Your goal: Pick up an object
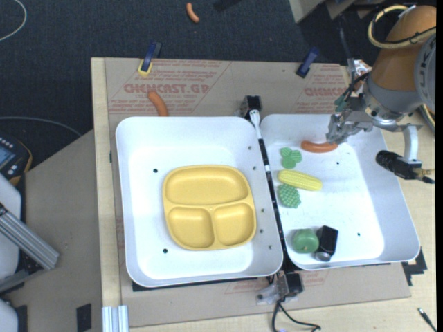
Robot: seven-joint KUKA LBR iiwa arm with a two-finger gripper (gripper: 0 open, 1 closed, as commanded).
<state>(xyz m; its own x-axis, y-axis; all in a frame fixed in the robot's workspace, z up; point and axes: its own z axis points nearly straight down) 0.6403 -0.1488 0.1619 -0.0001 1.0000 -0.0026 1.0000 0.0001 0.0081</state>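
- The end effector (337,134) hangs over the far part of the right bin (387,206), reaching in from the right, with the grey arm and its orange band (408,43) above it.
- Its tips sit at the right end of an orange sausage (318,146) that lies on the bin floor; they seem to touch or pinch that end, but the view is too small to say whether the fingers are closed on it, so I cannot tell how far open they are.
- Just left of the sausage lies a small green leafy piece (291,158).
- Nearer the camera, a yellow corn cob (300,180) lies across the bin floor, and a green textured piece (289,196) sits just beside it on its near side.
- At the near edge of the right bin, a round green object (304,241) rests against a small black block (326,241).
- The left bin (138,185) holds a yellow divided plate (208,206) with three compartments, lying flat near the middle.
- On the tabletop (208,81) beyond the left bin lies another orange sausage (158,103).
- A third small orange piece (192,12) lies on the dark floor (83,19) past the tabletop.
- Blue clamps (147,60) grip the tabletop's far edge.
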